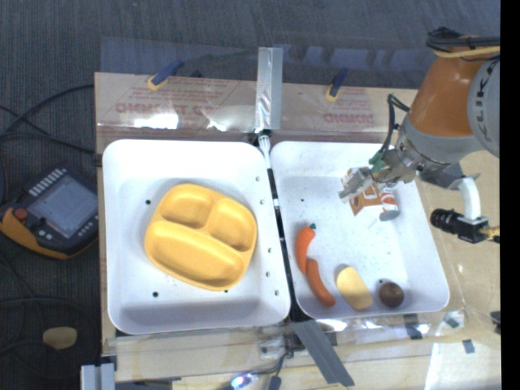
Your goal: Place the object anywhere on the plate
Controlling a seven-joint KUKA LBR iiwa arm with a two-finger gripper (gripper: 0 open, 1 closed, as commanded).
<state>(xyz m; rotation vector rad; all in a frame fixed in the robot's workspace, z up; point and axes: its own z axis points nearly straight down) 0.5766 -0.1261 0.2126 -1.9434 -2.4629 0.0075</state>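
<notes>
**Claw low over the right bin, plate waiting in the left**

Camera view: the arm (451,96), grey with its orange band, reaches in from the right and brings the claw (366,184) down over the far part of the right bin (422,242). Whether the claw's tips stand apart or together cannot be told from this slant, and nothing can be seen clearly gripped between them. Just below and beside the claw, an orange-and-white object (375,202) lies on the bin floor, so close that contact cannot be judged.

Nearer the camera than the claw, and to its left, an orange carrot (305,246) lies along the bin's inner wall, with an orange sausage-like piece (318,283) just past its end. Toward the near rim from the claw sit a pale yellow piece (353,288) and, just beside it, a small dark brown round item (392,293).

Well to the left of the claw, across the divider between the bins, the yellow plate (201,234) with its three compartments rests in the left bin (130,218). Both bins stand on the worktop (122,96). Far left of the claw, off the worktop, a handheld control pendant (53,210) lies on the dark floor.
</notes>
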